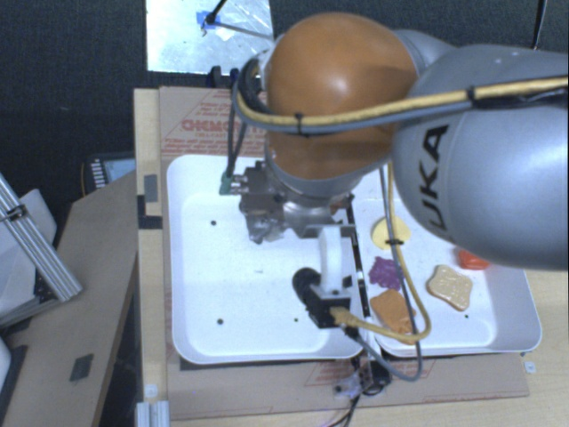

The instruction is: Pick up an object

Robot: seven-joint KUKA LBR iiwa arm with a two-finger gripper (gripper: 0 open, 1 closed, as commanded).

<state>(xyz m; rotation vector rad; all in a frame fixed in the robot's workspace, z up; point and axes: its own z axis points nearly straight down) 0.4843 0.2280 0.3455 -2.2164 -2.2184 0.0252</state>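
Note:
My gripper (260, 225) hangs low over the middle of the left white bin (200, 265), under the big orange wrist band. I see nothing between it and the bin floor. The right bin (507, 327) holds the loose things: a yellow piece (389, 232), a purple piece (387, 272), an orange-brown piece (391, 310), a beige toast-shaped piece (449, 286) and a red-orange piece (472, 260) partly under the arm. All of them lie to the right of the gripper, across the wall between the bins.
The grey arm covers the back of the right bin. A cardboard sheet (200, 118) lies under both bins. A silver foil sheet (206, 20) sits at the back, and metal framing (36, 256) stands at the left.

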